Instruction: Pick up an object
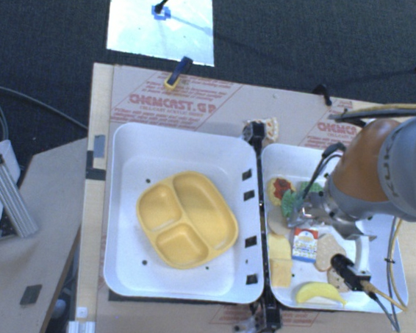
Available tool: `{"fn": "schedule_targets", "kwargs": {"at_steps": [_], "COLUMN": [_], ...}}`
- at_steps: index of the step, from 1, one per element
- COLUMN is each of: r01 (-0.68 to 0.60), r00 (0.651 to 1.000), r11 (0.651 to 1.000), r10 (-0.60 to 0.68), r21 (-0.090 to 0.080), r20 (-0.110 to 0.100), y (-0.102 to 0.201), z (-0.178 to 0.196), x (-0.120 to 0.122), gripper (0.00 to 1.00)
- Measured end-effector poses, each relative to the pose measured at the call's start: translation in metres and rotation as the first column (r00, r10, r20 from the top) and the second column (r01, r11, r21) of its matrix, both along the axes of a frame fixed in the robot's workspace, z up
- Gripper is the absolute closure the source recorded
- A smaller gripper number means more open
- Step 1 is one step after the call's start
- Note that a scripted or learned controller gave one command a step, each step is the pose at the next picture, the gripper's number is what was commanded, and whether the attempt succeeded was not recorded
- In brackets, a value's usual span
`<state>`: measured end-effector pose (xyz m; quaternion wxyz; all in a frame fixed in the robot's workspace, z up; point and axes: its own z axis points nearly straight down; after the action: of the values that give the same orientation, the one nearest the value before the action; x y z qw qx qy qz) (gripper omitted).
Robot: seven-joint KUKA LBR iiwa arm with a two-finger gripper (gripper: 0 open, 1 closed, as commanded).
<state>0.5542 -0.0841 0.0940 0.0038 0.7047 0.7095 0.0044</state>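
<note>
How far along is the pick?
Done: the grey arm has reached over the right white bin. In hand: its end effector sits low among the toy food, by the green leafy piece. Left: no grasp visible; the yellow divided tray lies in the left bin.

The grey arm (415,165) reaches in from the right, its thick upper link crossing the frame's right edge at a slant. Below it sits the orange band (360,159) (rounded, catching the light), and the wrist bends downward from there. The gripper (305,209) hangs at the end of the wrist, pointed down and a little to the left, its metal body in shadow beneath the wrist housing.
</note>
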Motion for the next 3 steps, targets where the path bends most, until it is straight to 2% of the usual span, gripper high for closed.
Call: {"fn": "schedule_targets", "kwargs": {"at_steps": [1, 2, 3], "r01": [0.001, 0.001, -0.011], "r00": [1.000, 1.000, 1.000], "r11": [1.000, 1.000, 1.000], "r10": [-0.001, -0.001, 0.011], "r21": [0.000, 0.001, 0.004], "r20": [0.005, -0.011, -0.010], "y": [0.000, 0.043, 0.193], "z": [0.011, 0.093, 0.090], "x": [0.000, -0.062, -0.067], "gripper": [1.00, 1.00, 1.00]}}
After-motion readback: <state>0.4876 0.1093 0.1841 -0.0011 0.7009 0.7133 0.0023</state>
